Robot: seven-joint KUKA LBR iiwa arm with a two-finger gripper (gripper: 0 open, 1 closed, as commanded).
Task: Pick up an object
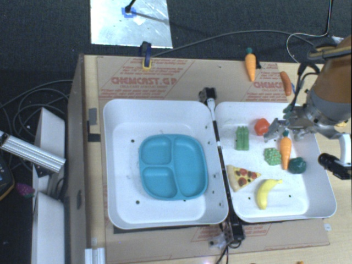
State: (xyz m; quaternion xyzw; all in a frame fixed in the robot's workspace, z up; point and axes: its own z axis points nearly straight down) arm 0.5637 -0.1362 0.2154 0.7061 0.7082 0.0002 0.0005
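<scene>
Jaws apart beside carrot (pixel 285 149)

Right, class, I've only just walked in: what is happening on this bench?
A grey robot arm reaches in from the right over the right bin, which holds toy food. Its gripper hovers by a red tomato and an orange carrot, with nothing visibly between its fingers. Also in that bin lie a green piece, broccoli, a pizza slice and a banana. The left bin holds a blue divided plate.
</scene>
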